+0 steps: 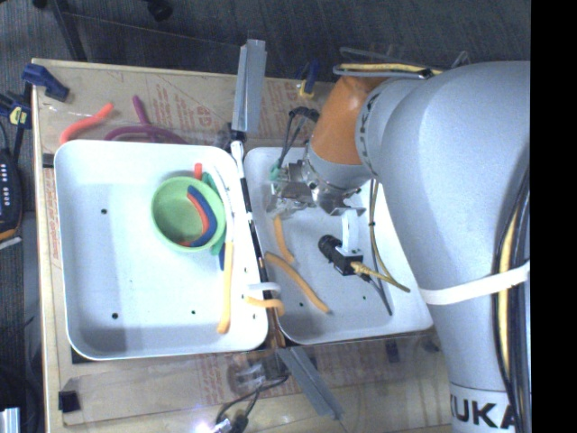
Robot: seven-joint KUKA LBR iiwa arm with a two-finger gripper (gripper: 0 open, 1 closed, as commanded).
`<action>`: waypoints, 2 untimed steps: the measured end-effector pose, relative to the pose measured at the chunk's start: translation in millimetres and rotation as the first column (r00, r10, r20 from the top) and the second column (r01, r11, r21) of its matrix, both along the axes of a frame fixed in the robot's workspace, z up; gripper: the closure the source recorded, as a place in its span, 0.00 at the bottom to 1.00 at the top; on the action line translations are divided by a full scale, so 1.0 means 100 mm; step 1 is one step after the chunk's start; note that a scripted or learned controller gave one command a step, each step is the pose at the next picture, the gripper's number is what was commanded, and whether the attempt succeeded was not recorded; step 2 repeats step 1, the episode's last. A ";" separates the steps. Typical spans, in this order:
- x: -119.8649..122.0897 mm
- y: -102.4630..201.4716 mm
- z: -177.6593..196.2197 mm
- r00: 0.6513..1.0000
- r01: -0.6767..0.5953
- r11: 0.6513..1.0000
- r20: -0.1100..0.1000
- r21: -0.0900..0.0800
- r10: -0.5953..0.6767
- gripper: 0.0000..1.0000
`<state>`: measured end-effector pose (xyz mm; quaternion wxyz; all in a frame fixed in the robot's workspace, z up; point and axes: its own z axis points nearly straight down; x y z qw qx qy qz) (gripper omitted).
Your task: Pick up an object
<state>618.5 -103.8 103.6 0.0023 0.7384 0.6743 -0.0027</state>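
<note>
My gripper [287, 193] is down in the far left corner of the right bin [361, 325], with the grey arm and its orange band behind it. Just in front of it lies a short orange stick [279, 236], and a longer curved orange stick [305, 285] lies nearer the front. Another small orange piece [266, 302] rests across the rims between the bins. The left bin [99, 323] holds a green bowl [177, 213] with red and blue curved pieces in it. A long yellow-orange stick [225, 289] lies along that bin's right wall.
On the bench behind the left bin lie an orange strip [87, 123] and a purple loop [137, 133]. A blue clamp [43, 79] sits at the far left corner. A grey metal bar [249, 84] stands between the bins at the back.
</note>
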 end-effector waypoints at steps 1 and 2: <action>0.11 0.46 0.89 0.950 -0.312 0.950 0.000 0.007 0.312 1.00; 0.11 0.46 0.89 0.950 -0.312 0.950 0.000 0.007 0.312 1.00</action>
